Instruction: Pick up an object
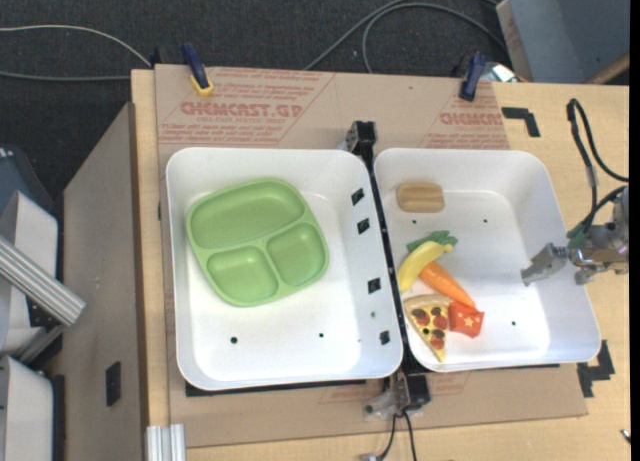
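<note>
While hanging above the right bin [520, 174], with gripper [548, 262] state impossible to tell, aim for the carrot [447, 284] just leftward. Descend straight, avoiding the touching banana [418, 262].

green plate [258, 242], yellow banana [420, 259], orange carrot [447, 284], white bins [500, 174]

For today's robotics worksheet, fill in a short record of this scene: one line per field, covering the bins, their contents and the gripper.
left bin: holds a green tray with three compartments
right bin: holds toy food
bread: near the back, apart from the rest
banana: beside the divider, touching the carrot
pizza: front left corner, next to a red piece
gripper: over the right bin's right side, away from the food
</note>
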Controlling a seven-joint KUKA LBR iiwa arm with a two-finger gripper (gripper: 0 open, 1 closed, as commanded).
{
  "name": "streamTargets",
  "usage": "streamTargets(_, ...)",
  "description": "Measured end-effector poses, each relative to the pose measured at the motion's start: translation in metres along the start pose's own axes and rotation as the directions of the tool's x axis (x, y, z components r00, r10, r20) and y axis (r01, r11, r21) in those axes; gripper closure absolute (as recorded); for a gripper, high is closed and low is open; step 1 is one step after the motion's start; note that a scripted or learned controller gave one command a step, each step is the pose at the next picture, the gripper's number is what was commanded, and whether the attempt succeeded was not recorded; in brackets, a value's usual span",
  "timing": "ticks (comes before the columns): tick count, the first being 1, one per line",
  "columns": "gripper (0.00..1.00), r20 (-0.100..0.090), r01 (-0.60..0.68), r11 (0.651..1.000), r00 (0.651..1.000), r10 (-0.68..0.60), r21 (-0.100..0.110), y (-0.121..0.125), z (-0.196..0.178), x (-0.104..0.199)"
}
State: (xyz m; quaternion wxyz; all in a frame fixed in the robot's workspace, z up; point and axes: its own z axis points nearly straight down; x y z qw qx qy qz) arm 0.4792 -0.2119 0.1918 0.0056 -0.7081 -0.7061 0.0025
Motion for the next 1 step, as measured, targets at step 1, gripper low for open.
streamTargets(1,0.0,0.003,0.003,1.0,1.0,-0.003,-0.009,0.0027,-0.0042,0.0002)
